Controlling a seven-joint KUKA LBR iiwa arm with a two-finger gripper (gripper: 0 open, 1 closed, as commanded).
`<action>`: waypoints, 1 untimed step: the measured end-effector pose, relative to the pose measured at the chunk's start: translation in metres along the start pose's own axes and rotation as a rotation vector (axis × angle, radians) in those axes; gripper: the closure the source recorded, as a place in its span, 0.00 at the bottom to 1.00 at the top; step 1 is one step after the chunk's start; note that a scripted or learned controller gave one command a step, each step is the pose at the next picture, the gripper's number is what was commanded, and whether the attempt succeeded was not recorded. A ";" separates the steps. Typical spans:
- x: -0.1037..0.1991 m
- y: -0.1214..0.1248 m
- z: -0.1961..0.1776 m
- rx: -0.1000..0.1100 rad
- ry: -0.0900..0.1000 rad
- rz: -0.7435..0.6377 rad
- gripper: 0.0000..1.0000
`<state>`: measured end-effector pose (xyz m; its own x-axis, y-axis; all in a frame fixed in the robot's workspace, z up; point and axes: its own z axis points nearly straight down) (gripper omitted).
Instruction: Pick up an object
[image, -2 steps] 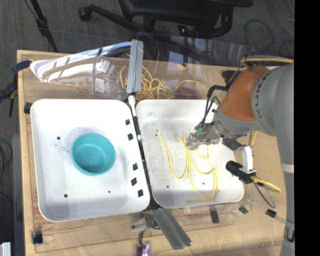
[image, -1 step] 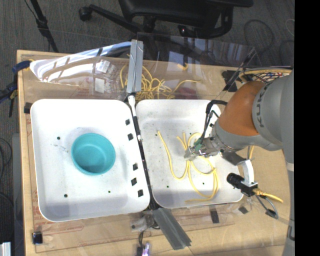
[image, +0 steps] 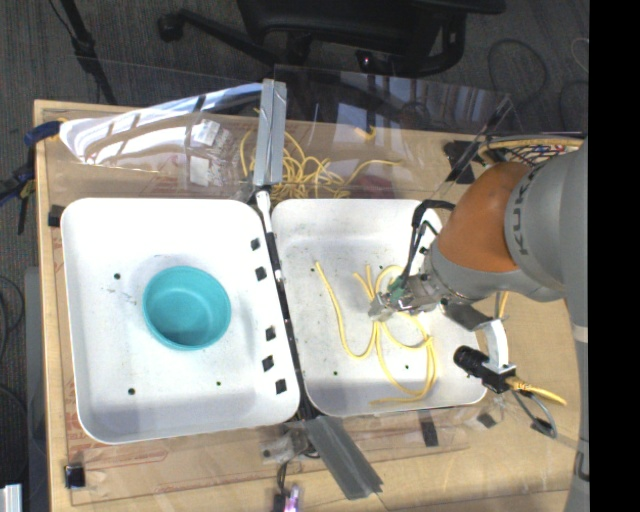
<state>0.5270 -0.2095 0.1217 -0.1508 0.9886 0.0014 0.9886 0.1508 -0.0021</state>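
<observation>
**Pincer down among the yellow cords, grasp unconfirmed**

Camera view: I have the arm (image: 520, 225) reaching in over the right bin (image: 300, 225), and the pincer (image: 393, 297) sits low among the yellow cords (image: 385, 340). Those cords are the nearest thing to take; they loop directly beneath the tool and trail away from it toward the bin's near wall. The teal bowl (image: 187, 306) lies well apart, over in the left bin (image: 90, 225). From this angle I cannot tell whether the pincer is released or clenched, nor whether a strand is caught. I judge this the grasping step. Next calls for a firm close on a strand, then a straight lift to check it comes along.
</observation>
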 end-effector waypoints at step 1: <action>0.004 -0.025 0.030 0.000 0.001 -0.105 0.00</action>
<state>0.5017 -0.2092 0.0921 -0.2539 0.9672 0.0021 0.9672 0.2539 -0.0016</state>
